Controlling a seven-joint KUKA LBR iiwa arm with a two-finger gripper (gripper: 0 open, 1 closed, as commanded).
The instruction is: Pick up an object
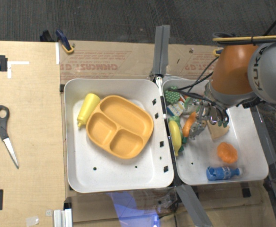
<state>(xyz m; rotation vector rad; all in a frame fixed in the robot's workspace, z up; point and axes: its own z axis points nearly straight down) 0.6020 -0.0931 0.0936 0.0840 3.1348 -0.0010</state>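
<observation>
The gripper (200, 125) hangs low in the right bin (245, 126), under the orange wrist band. Just to its left lies a slim orange carrot-like piece (188, 125), very close to it; whether they touch cannot be told. A yellow banana-like piece (175, 134) rests against the bin's left wall. A tan block (218, 132) sits just right of the gripper. Further forward lie an orange ball (227, 152) and a blue bottle (223, 173). A green item (173, 97) and a small labelled packet (176, 109) are at the back left.
The left bin (71, 145) holds a yellow divided plate (120, 126) and a yellow bottle (87, 109). Scissors (3, 131) lie on the bench at far left. A grey divider bar (161, 51) stands between the bins at the back.
</observation>
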